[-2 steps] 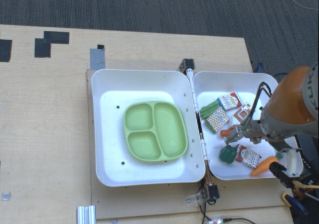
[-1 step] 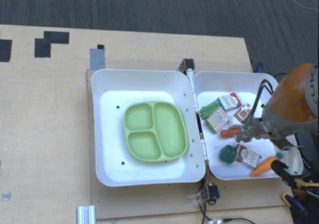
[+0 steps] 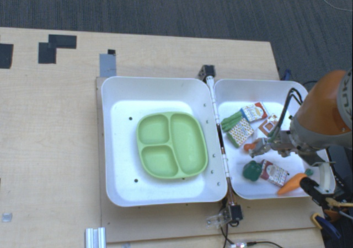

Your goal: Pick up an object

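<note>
Reaching in from the right, one arm (image 3: pixel 325 112) with an orange band sits over the right bin (image 3: pixel 231 186), tool (image 3: pixel 271 146) low among the items there. Can't tell how wide the tool stands or whether it has hold of anything; the wrist hides most of it.

Counts: two white bins on the counter (image 3: pixel 49 131), side by side. One green tray (image 3: pixel 171 145) with three compartments lies in the left bin (image 3: pixel 110 147), well to the left of the tool.

Right bin items, about seven, exact count uncertain as the arm covers part of the bin:
- one small orange piece (image 3: pixel 252 145) just left of the tool, touching or nearly so
- one dark green lump (image 3: pixel 252 171) below and left of the tool
- one red-and-white packet (image 3: pixel 274 173) just below the tool
- one carrot (image 3: pixel 290 182) below and right of the tool, near the bin's lower rim
- one patterned card (image 3: pixel 240 131) up and left of the tool
- one green vegetable (image 3: pixel 231 119) further up-left, beside the card
- one white-blue packet (image 3: pixel 253 112) above the tool
- one small red packet (image 3: pixel 268 126) just above the tool
</note>
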`<state>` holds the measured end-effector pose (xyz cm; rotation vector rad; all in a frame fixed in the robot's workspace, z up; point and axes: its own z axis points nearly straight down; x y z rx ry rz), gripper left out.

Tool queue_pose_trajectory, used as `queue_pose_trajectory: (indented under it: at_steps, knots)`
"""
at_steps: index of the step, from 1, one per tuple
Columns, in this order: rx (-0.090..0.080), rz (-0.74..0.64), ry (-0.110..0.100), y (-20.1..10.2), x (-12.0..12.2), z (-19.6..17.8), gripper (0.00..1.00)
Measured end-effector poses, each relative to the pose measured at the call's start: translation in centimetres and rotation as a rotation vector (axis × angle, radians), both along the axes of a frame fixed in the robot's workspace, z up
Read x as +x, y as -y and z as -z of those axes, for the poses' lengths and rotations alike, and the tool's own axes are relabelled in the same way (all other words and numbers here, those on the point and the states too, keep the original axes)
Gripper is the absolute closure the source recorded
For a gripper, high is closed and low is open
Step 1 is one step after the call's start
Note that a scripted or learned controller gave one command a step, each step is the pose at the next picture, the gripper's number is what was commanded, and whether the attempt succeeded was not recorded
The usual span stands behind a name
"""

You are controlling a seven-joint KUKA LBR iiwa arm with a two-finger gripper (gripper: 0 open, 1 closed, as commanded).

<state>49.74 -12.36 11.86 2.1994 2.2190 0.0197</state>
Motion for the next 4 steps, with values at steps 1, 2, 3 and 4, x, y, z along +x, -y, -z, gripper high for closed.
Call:
queue_pose_trajectory:
  at_steps: [1, 2, 3, 4]
  knots:
    - [0.000, 0.007, -0.012, -3.6, -0.8, 3.2, 0.00]
    - [0.000, 0.004, -0.006, -3.6, -0.6, 2.1, 1.00]
    - [0.003, 0.002, -0.016, -8.2, 10.0, -6.7, 1.00]
    - [0.003, 0.003, -0.019, -8.2, 9.9, -6.6, 0.00]
